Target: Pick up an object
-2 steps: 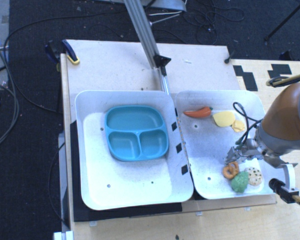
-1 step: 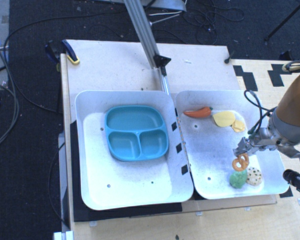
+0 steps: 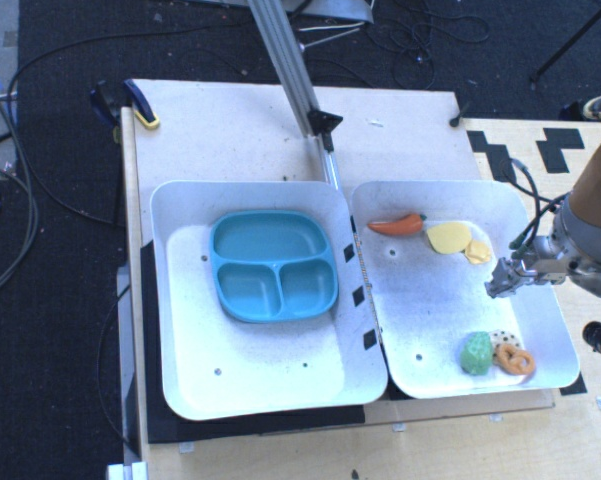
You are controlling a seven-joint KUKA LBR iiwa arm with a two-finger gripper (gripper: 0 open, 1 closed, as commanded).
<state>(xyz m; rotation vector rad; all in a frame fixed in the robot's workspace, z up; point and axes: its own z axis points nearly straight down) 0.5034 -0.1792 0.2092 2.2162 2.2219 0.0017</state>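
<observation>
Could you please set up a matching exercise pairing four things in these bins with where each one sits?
Things:
1. blue divided plate
2. orange carrot
3. green object
4. gripper

Places:
A. far edge of the right bin
B. near corner of the right bin, beside a pretzel
C. over the right bin's right side
D. in the left bin

Pairs: 1-D, 2-A, 3-B, 4-C
</observation>
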